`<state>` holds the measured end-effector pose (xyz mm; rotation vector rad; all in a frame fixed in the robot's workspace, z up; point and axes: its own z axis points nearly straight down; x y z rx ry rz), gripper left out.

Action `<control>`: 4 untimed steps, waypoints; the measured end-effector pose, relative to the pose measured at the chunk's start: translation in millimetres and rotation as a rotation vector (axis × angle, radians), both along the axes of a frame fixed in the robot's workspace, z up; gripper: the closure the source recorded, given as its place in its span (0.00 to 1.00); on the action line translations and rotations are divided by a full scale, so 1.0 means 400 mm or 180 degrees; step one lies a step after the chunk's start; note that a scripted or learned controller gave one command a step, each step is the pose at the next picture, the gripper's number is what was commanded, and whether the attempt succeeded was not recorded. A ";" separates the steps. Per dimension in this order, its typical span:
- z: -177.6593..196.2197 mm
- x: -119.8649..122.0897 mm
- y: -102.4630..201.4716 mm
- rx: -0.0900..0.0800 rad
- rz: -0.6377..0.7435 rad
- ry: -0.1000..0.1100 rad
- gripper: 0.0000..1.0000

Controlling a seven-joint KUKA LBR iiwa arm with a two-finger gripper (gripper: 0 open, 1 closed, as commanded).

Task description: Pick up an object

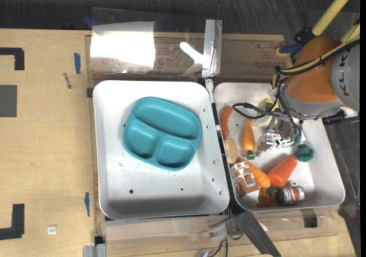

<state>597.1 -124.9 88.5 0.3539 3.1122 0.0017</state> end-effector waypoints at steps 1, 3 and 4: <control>0.001 -0.171 -0.005 -0.0006 -0.0179 0.0002 0.00; 0.014 -0.004 -0.014 0.0009 -0.0392 -0.0015 0.00; 0.022 0.018 -0.120 0.0002 -0.0713 -0.0020 0.00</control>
